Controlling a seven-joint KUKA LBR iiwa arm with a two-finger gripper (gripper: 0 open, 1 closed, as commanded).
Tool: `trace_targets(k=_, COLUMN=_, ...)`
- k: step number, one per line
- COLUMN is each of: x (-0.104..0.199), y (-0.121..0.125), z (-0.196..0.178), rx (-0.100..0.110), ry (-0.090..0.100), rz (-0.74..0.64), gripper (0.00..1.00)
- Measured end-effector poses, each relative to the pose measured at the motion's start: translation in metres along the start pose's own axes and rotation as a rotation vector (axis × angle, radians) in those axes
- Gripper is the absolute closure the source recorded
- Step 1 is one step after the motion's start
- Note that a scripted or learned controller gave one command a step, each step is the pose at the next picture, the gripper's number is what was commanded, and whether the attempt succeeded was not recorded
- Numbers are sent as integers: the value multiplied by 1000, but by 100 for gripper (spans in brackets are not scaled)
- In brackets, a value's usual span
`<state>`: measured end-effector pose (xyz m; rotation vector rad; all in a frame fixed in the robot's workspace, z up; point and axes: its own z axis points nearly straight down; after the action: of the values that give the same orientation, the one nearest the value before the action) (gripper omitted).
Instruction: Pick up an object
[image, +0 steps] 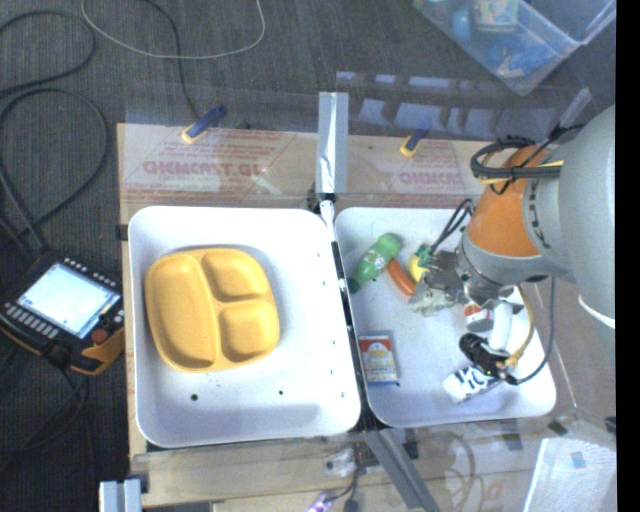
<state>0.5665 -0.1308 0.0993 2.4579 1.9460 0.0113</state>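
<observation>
Progress, as far as you can judge from the camera view, is at the reach-in stage: nothing is visibly lifted yet. Your arm (520, 215) comes in from the right and hangs over the right bin (400, 400), with the gripper (440, 290) low over that bin's upper middle, among a small cluster of objects. You cannot tell from this angle whether the tool is apart or closed, because the wrist and orange band cover most of it, so treat the grasp as unconfirmed. The likely candidates lie just beside the gripper: a green bottle (377, 257) lying tilted near the divider between the bins, and an orange carrot-like piece (402, 277) touching or nearly touching the bottle's lower end, right at the tool's left side. A small yellow-green item (420, 260) sits against the gripper's upper edge, too small to name. Further down the same bin you have a small red-and-white carton (377, 358) lying flat near the divider, and a black-and-white object (478, 368) toward the lower right, partly under cabling. The left bin (300, 400) holds a yellow divided tray (212, 305), well apart from the arm. What remains, in my judgement, is everything that counts: closing on one object, confirming it sits in the tool, and raising it clear of the bin floor.
</observation>
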Motion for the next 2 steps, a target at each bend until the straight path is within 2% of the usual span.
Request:
trace_targets(k=1, x=66, y=41, z=-84, rx=11, ry=-7, rz=187, gripper=100)
trace_targets(k=2, x=66, y=41, z=-83, rx=11, ry=-8, rz=187, gripper=0)
